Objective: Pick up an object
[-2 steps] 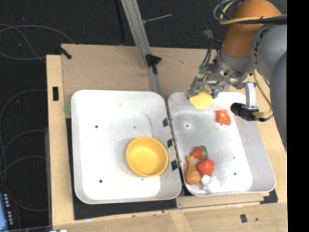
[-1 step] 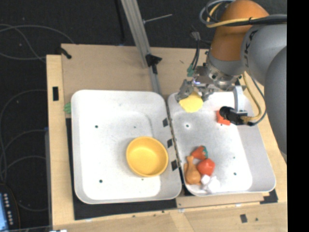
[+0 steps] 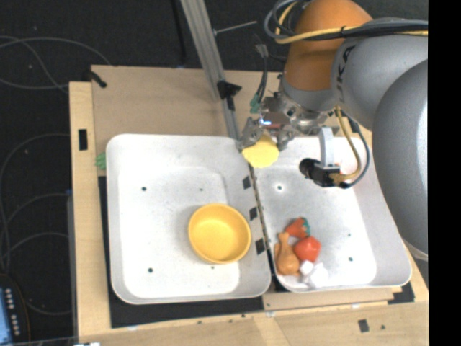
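Note:
A pale yellow rounded object [image 3: 261, 153] hangs between the fingers of my gripper [image 3: 263, 141], over the far end of the divider between the two bins. The gripper is shut on it. A yellow bowl [image 3: 219, 233] sits in the left bin [image 3: 144, 193], near its right side. In the right bin [image 3: 360, 222], at the near left corner, lie an orange and red cluster of small items [image 3: 297, 245] and a white piece [image 3: 314, 272].
A slanted metal post [image 3: 209, 56] rises behind the bins, just left of the gripper. The grey arm [image 3: 382, 85] with its orange band covers the right bin's far right. Black cables [image 3: 338, 171] hang under the wrist.

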`<state>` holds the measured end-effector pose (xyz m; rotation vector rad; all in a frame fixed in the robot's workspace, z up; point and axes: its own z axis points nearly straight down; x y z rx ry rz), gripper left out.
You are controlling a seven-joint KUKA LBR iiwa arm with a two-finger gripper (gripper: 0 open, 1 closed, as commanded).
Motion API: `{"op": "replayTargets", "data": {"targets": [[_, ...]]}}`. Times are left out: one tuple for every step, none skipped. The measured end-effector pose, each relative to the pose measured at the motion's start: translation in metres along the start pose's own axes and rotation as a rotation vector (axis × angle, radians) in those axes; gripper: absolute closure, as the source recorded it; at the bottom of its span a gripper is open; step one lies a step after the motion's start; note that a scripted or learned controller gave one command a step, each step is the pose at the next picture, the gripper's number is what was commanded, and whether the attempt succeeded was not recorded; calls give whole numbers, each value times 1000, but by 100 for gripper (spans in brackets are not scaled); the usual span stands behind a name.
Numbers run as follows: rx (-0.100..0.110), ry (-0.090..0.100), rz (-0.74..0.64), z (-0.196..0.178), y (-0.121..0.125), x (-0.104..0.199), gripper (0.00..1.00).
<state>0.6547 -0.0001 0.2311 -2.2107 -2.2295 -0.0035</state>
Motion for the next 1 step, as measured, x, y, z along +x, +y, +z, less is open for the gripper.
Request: {"op": "replayTargets", "data": {"targets": [[1,0,0,-5,-20,61,100]]}}
